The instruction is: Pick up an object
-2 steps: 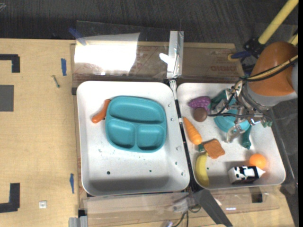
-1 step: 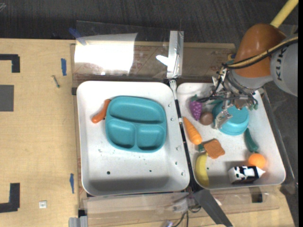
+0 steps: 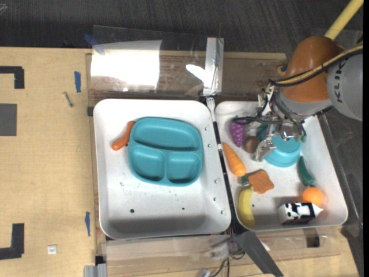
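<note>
1. The task names no single object, so I take the things lying nearest the gripper (image 3: 275, 136), which hangs low over the far half of the right bin (image 3: 337, 209).
2. A teal cup (image 3: 285, 152) sits right under the gripper, at about its five o'clock, so close that the metal parts overlap its rim from where I stand.
3. A small brown piece (image 3: 251, 144) lies at the gripper's eight o'clock, just beside it, and a bunch of purple grapes (image 3: 237, 131) lies next to that, at about nine o'clock.
4. Whether the gripper is clamped on something or standing apart I cannot tell; wires and brackets crowd the tip, and I see nothing clearly caught in it.
5. Further out in the same bin, an orange carrot (image 3: 234, 160) lies slanted along the left wall, at the gripper's seven o'clock.
6. Nearer me, a piece of toast (image 3: 262, 181) rests beside a yellow banana (image 3: 246, 206), which lies along the near left corner.
7. At the gripper's five o'clock, well apart from it, a green pod-shaped piece (image 3: 305, 172) leans toward an orange fruit (image 3: 313, 195), with a black-and-white toy cow (image 3: 298, 211) just beside the fruit.
8. The left bin (image 3: 109, 212) holds a teal divided plate (image 3: 165, 150) in its middle, with a small orange piece (image 3: 121, 137) touching the plate's ten o'clock edge.
9. The arm (image 3: 314, 68), with its orange band, comes in from two o'clock.
</note>
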Action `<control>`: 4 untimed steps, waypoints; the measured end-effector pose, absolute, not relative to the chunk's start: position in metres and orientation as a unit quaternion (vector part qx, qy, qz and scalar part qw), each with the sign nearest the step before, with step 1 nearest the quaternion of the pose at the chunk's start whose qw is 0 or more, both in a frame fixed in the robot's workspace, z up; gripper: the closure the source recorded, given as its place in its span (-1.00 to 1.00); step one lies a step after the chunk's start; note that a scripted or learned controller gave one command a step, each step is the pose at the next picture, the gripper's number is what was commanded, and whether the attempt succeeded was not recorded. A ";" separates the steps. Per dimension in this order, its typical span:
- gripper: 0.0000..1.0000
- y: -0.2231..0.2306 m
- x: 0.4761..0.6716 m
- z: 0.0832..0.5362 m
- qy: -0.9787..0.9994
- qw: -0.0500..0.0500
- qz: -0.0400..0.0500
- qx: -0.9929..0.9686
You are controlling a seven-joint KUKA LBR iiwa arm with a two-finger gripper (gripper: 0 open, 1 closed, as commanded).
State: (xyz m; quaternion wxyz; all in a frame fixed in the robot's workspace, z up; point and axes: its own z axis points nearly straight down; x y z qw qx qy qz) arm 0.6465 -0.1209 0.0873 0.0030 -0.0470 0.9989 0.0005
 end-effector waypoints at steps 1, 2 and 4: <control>-1.00 -0.119 0.585 0.088 1.000 0.004 0.000 0.031; -1.00 -0.130 0.545 0.089 0.988 0.005 0.000 0.154; -1.00 -0.224 0.583 0.088 0.978 0.003 0.000 0.209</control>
